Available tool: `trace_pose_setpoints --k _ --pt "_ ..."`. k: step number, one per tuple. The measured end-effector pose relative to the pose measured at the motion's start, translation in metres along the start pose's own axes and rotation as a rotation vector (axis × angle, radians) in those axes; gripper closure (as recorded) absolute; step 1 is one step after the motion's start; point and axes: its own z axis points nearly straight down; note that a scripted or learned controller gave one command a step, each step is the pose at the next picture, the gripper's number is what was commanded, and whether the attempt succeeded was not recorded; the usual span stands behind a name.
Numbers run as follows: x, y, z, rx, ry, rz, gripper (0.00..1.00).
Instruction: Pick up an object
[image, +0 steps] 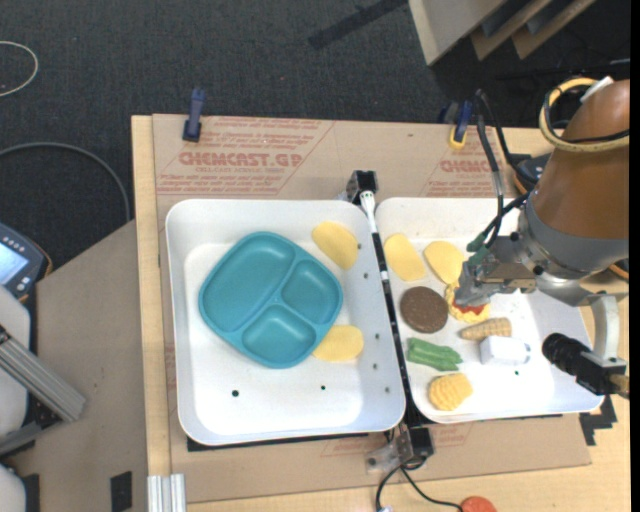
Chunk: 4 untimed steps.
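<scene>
On a cardboard-topped bench (250, 150), we see the gripper (470, 292) low in the right bin (560, 395), its claw's state impossible to tell, over a glossy red-and-yellow toy (462, 303) at the brown disc's (424, 309) three o'clock.

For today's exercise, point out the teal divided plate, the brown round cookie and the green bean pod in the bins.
Teal divided plate (270, 297), camera view, on the ridge between its compartments.
Brown round cookie (424, 309), camera view, its flat top centre.
Green bean pod (433, 353), camera view, mid-length.
</scene>
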Motion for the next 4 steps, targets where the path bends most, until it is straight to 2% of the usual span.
trace_pose_setpoints --k 1,2,3,4 --pt "-0.072 -0.003 0.044 0.011 -0.002 0.013 1.00" --pt "-0.033 0.000 0.004 0.000 -0.001 0.001 1.00" --pt "0.016 0.000 -0.047 0.000 0.000 -0.002 1.00" --pt "0.078 0.001 -0.111 -0.002 0.001 -0.003 1.00"
